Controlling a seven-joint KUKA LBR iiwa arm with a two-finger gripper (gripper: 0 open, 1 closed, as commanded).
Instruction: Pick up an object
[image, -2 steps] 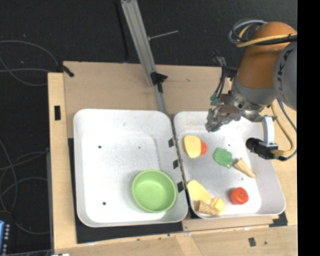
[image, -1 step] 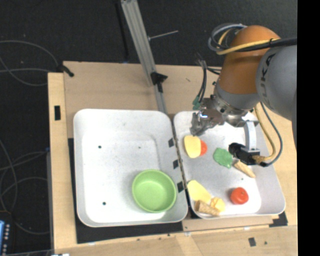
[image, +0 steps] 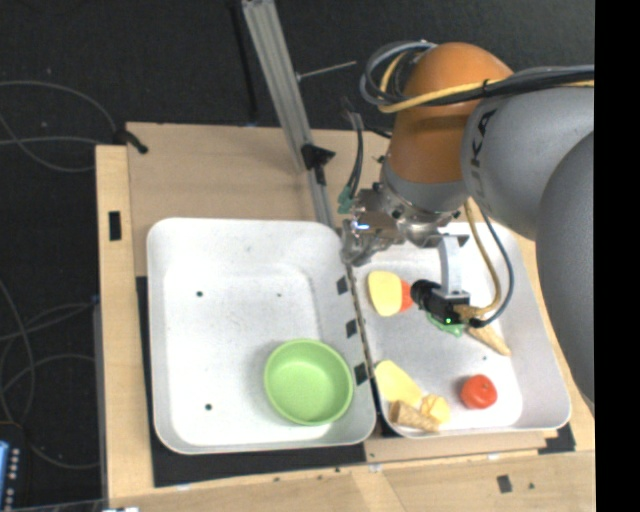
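- Bench (image: 200, 170) is being taken up by two white bins side by side; left bin (image: 230, 290) is being occupied by a green bowl (image: 308, 382) near its front edge.
- Right bin (image: 530, 390) is being shared by a yellow-red piece (image: 385, 293), a yellow wedge (image: 395, 378), a tan piece (image: 422, 410), a red ball (image: 479, 391) and a cone (image: 490, 340).
- Gripper (image: 358, 238) is being held over the right bin's far left corner, close to the wall between the bins; how wide it is spread cannot be told, and no object is being seen lifted.
- Nearest candidate is being judged to be the yellow-red piece, lying near the gripper but apart from it.
- Risk: the wall is being crowded; a straight descent from here is being judged liable to strike the rim or close on nothing.
- Risk: the yellow-red piece looks rounded, so it is being judged prone to squirting out if gripped off-centre.
- Risk: wedge and tan piece are being seen right beside each other at the front wall; a grab there is being judged likely to shove one into the other.
- Risk: the red ball is being judged apt to roll away if nudged.
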